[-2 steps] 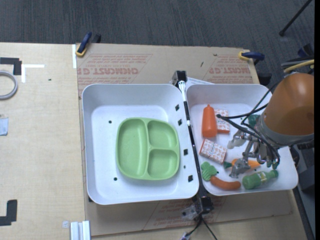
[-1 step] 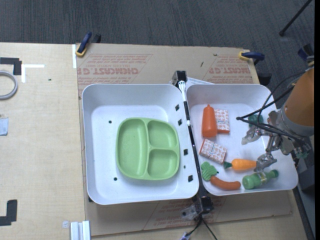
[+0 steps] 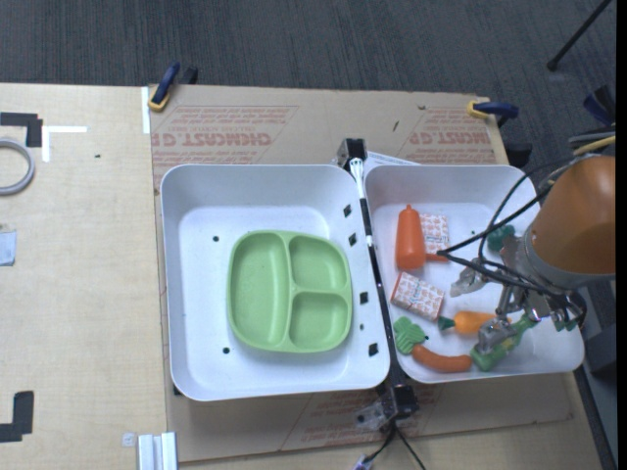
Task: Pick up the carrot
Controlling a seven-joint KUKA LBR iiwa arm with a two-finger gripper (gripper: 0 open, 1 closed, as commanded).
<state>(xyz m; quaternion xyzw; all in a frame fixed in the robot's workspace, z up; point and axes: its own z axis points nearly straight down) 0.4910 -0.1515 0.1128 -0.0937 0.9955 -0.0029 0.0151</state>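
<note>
The carrot [image 3: 472,322] is a short orange piece with a green tip at its left end. It lies on the floor of the right bin [image 3: 460,186], near the front. My gripper [image 3: 504,313] hangs low over the bin just right of the carrot, close to its right end. The arm's orange band [image 3: 586,218] rises behind it at the right. The gripper's own body and cables block the view of the space between it and the carrot.
Also in the right bin are an orange bottle [image 3: 409,238], two small cartons [image 3: 418,297], a green leafy piece [image 3: 408,335], a reddish sausage [image 3: 441,361] and a green item [image 3: 490,353]. The left bin [image 3: 196,262] holds a green divided plate [image 3: 290,291].
</note>
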